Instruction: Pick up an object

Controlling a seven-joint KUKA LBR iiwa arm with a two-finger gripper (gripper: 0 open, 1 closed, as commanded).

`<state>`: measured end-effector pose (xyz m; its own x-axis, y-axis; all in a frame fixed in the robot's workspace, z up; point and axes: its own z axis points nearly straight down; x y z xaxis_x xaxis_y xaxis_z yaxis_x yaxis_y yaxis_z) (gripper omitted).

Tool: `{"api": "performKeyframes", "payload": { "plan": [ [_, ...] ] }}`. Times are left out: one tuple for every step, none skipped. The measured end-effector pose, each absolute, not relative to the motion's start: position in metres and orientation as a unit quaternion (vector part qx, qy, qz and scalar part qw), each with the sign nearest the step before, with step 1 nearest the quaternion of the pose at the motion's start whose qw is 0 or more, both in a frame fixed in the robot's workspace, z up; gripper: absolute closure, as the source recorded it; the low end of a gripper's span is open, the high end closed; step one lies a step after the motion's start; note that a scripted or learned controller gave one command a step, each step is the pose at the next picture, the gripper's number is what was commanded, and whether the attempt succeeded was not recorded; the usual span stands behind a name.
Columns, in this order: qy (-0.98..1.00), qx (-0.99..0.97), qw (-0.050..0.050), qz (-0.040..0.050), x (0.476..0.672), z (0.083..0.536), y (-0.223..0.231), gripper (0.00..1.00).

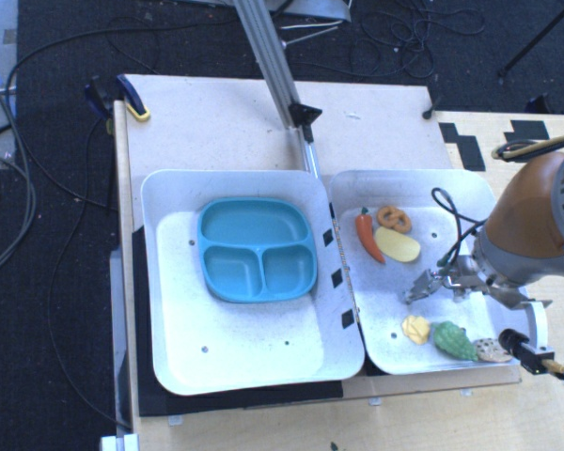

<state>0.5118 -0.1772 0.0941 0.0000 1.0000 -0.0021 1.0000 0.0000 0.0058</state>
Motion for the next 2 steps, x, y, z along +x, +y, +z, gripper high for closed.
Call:
{"api": "performKeyframes", "payload": {
  "plan": [
    [0.706,0.708,0.005,0.0017,0.513,0.106,-0.178,1.00],
    [0.708,0.706,0.002,0.0009,0.507,0.152,-0.173,1.00]
  ]
}}
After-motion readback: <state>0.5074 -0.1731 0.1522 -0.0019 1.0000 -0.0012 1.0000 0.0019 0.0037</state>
